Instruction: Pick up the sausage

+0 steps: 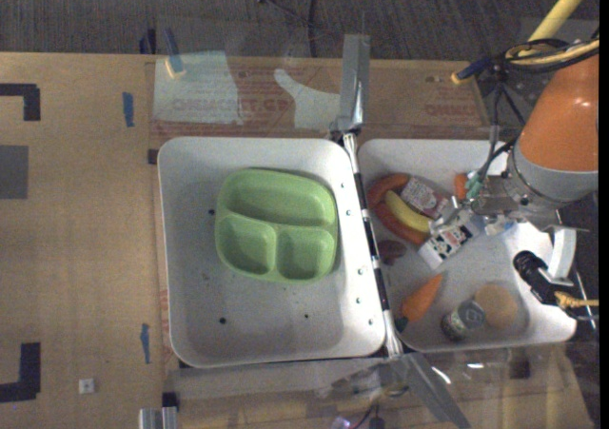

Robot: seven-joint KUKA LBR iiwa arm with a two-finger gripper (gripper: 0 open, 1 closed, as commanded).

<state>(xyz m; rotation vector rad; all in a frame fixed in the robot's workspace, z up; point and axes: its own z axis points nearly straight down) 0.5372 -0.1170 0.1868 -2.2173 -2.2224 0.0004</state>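
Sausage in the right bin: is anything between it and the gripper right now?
Yes. The sausage curves along the right bin's left side, with a banana lying against it. Between these and the gripper sit a small packet and a white carton, crowding the approach.

Even overhead light, soft shadows, glare on the clear sheet, slightly soft, grainy focus

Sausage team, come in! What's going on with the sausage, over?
Tool low in right bin. Sausage lies curved at bin's left, not held. Banana against it, small box beside.
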